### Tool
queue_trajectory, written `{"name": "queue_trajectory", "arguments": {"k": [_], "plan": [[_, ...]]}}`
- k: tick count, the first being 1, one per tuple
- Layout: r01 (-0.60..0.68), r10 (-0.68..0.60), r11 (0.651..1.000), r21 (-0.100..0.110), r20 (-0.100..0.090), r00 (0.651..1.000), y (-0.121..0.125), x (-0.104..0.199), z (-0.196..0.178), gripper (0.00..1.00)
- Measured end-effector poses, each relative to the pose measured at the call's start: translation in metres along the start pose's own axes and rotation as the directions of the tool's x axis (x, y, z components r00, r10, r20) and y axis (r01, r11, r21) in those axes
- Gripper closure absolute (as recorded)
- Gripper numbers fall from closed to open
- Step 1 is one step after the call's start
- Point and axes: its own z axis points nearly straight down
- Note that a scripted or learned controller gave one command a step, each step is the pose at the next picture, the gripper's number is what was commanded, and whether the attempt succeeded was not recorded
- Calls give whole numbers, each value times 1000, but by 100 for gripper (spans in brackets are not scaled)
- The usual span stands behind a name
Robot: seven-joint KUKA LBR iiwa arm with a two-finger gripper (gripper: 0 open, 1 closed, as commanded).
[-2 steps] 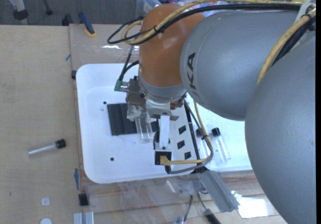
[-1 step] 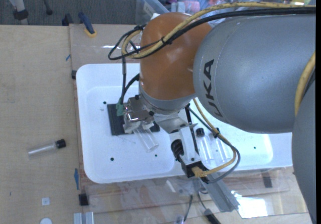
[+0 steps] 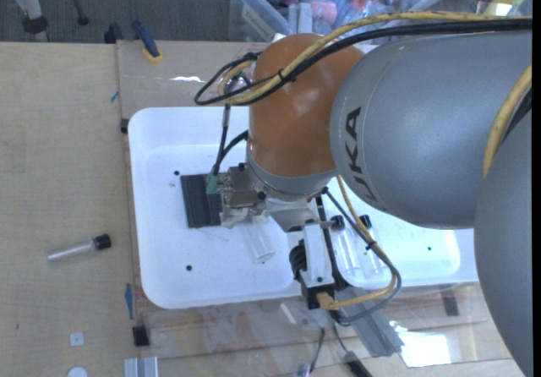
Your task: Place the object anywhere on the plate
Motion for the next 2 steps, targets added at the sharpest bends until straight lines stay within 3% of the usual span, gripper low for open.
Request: {"name": "queue_trajectory", "arguments": {"k": [1, 2], "plan": [[-67, 67, 998, -6, -1, 998, 68, -7, -119, 100], [-691, 691, 723, 0, 0, 723, 67, 12, -62, 100]]}}
